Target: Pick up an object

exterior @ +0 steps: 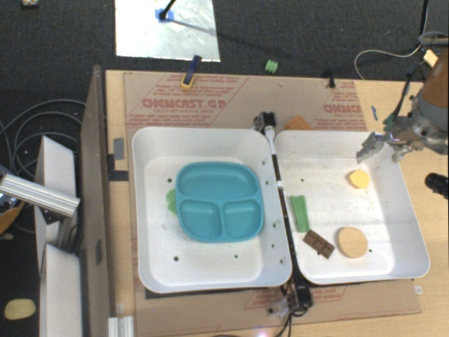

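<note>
Overhead, reaching in from the right over the right bin [403, 209], near the yellow piece [359, 180]; gripper [375, 146] blurred, grip state unclear.

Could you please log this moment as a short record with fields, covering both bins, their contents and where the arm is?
left bin: teal divided plate, a green piece showing at its left edge
right bin: yellow piece, green bar, brown bar, tan disc
end effector: over the right bin's upper right corner, up and right of the yellow piece
held object: none visible
</note>
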`<state>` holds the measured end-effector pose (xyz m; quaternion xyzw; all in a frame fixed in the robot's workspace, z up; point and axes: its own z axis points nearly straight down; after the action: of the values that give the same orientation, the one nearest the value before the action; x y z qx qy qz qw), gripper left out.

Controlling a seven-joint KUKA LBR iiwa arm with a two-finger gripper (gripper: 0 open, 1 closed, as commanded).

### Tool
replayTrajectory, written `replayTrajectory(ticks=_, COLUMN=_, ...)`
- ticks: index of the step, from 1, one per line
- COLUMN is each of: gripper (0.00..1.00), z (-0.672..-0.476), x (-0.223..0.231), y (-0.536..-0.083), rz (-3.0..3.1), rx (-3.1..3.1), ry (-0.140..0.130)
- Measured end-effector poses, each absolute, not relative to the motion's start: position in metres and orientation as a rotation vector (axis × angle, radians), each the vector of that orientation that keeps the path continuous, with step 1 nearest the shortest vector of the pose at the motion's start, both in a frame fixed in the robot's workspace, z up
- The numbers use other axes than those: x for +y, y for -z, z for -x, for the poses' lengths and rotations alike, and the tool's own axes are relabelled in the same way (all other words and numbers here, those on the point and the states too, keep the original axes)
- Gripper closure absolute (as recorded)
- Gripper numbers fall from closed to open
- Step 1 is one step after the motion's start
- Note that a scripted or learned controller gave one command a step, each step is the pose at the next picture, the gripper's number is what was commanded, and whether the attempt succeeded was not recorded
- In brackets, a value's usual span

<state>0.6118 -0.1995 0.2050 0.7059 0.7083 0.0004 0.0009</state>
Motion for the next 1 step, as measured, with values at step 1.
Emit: replayTrajectory(ticks=1, gripper=0.00, z=-0.6199, x=-0.2062, y=-0.1332, rz=-2.220, rx=2.225, ry=0.002)
